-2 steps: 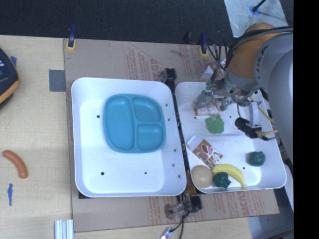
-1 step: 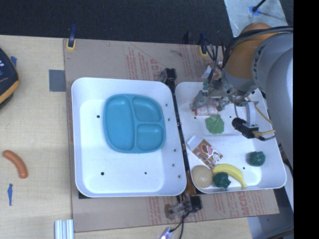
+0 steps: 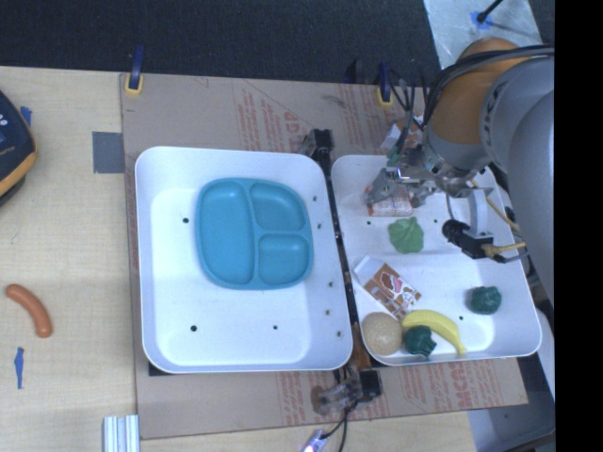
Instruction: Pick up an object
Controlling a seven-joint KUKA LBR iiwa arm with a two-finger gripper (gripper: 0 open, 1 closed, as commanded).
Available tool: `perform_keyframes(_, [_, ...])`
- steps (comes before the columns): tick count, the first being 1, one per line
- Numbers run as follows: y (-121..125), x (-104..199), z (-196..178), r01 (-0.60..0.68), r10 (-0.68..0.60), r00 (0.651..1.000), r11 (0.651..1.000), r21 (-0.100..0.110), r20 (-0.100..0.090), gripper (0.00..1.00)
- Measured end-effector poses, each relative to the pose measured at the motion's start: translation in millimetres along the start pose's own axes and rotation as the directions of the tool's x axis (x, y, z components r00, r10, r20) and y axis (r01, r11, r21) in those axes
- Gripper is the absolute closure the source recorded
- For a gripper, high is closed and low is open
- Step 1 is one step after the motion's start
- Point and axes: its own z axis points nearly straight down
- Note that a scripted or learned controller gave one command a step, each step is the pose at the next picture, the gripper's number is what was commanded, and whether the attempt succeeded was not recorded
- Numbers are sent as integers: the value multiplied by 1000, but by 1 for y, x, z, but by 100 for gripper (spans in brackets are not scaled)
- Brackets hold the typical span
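Note:
My gripper (image 3: 399, 192) is low over the far end of the right bin (image 3: 513, 342), on the grey arm that comes in from the right. Something small and red-and-white (image 3: 387, 211) lies just beneath it, partly hidden. A light green leafy piece (image 3: 407, 234) sits right in front of the gripper. Nearer the front lie a brown-and-white packet (image 3: 389, 288), a yellow banana (image 3: 436, 328), a beige round piece (image 3: 381, 332), a dark green broccoli-like piece (image 3: 419, 342) and a dark green lump (image 3: 486, 299).
The left bin (image 3: 170, 337) holds a blue divided plate (image 3: 253, 232). An orange sausage-shaped toy (image 3: 30, 310) lies on the bench at far left. A dark device (image 3: 11, 144) sits at the left edge.

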Motion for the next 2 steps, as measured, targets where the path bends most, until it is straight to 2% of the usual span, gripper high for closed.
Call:
perform_keyframes(1, [-45,81,-90,-1,1,1000,1000,-4,-1,100])
perform_keyframes(2, [-42,147,-89,0,0,1000,1000,-3,1,100])
